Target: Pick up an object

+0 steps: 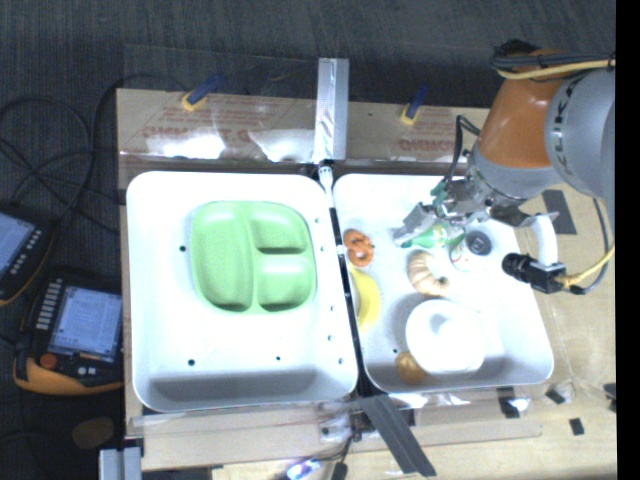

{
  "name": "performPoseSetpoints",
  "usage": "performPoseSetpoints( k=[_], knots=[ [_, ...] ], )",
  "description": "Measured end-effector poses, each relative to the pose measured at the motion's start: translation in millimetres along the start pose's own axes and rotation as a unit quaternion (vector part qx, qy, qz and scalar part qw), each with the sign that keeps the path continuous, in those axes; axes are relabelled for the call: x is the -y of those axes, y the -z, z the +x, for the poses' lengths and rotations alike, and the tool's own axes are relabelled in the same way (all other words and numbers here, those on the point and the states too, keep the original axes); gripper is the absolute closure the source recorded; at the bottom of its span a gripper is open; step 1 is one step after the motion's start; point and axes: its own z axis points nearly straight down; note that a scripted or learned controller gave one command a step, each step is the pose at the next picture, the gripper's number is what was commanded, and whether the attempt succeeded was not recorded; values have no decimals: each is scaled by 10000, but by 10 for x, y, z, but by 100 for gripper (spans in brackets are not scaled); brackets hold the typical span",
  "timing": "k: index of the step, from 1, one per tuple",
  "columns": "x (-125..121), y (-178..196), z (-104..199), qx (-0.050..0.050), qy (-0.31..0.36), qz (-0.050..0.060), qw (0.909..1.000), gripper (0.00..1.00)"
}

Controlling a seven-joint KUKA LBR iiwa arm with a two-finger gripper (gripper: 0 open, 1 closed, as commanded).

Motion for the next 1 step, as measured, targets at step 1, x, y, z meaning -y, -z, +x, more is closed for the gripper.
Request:
performPoseSetpoints(
  k=[1],
  knots=[
    [115,-835,-252,18,1423,-39,9898,0]
  ],
)
